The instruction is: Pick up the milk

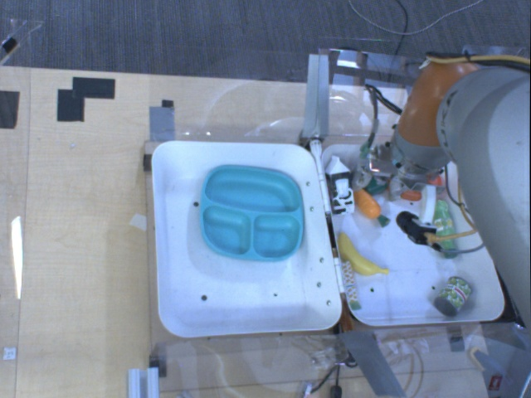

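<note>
Camera view, from above and at a slant. Milk carton [338,187] in the right bin [415,305], pressed close along that bin's left wall, near the far corner. Long axis roughly parallel to the wall, running from the near side toward the far side of the counter [75,247]; plain white end toward the far rim, black print on the nearer half. Hard to say whether lying flat or leaning on the wall.

Just right of the carton, an orange carrot [367,203], close enough to seem touching. Nearer the camera, a banana [358,255] angled across the bin floor. Further right, a green packet [444,222], partly covered by cabling (details unreadable). Near the front right corner, a small can [452,295] on its side.

Pincer [371,177] low over the far part of the right bin, just right of the carton and above the carrot, mostly masked by wrist hardware and cables. Impossible to tell whether wide or narrow, or whether anything sits in it. Arm [489,139] entering from the right, bulky grey body cut off by the frame edge, orange band [427,98] above the wrist, wrist angled down and to the left.

Left bin [178,288] with a blue divided plate [251,212] at its middle.
</note>
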You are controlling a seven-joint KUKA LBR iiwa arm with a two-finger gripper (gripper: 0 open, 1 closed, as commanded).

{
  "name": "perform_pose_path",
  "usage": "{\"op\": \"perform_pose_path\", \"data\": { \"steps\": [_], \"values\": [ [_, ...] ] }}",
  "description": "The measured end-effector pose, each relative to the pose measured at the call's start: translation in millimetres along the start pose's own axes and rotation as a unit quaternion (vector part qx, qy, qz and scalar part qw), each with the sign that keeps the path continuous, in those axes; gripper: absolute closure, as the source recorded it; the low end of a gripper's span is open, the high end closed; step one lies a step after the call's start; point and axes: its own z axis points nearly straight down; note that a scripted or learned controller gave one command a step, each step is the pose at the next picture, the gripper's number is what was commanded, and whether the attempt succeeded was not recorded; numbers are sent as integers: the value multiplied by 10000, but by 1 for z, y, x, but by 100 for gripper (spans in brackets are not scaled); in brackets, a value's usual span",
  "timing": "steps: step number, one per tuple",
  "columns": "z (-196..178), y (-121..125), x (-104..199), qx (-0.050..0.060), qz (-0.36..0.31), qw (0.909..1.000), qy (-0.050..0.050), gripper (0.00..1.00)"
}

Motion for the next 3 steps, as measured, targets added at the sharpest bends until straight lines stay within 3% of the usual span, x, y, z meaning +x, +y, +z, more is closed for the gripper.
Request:
{"op": "perform_pose_path", "data": {
  "steps": [1,2,3],
  "values": [
    [1,19,11,105,2318,9727,4,0],
    [-9,22,7,41,2306,9730,-19,100],
    [-95,14,64,23,3507,9365,-1,100]
  ]
}}
